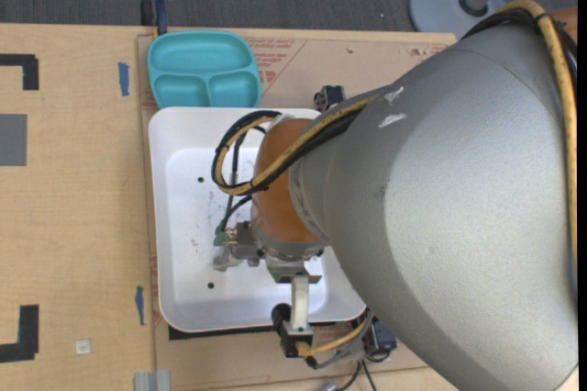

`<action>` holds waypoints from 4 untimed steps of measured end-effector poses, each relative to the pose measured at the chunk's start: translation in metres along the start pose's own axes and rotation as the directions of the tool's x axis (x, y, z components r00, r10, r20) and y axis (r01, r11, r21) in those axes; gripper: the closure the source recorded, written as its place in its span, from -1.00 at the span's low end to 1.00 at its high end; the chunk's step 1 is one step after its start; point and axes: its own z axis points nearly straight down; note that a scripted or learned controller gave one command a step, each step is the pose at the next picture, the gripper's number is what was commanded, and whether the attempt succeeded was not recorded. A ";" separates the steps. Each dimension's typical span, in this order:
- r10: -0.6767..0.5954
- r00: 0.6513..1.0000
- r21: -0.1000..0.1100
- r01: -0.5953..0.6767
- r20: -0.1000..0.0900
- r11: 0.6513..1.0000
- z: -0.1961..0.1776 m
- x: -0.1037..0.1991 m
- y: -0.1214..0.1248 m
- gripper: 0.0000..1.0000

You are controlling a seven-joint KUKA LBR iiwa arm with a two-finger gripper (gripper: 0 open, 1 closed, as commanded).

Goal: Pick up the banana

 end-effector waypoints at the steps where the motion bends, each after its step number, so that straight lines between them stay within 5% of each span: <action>1: 0.175 0.985 0.000 -0.175 0.000 0.985 -0.072 0.030 -0.002 -1.00; 2: -0.357 0.934 -0.002 0.357 -0.001 0.934 -0.001 0.009 0.000 -1.00; 3: 0.019 1.000 -0.001 -0.019 0.001 1.000 -0.043 0.017 -0.001 -1.00; 4: -0.425 0.905 -0.003 0.425 0.000 0.905 -0.001 0.030 -0.001 -1.00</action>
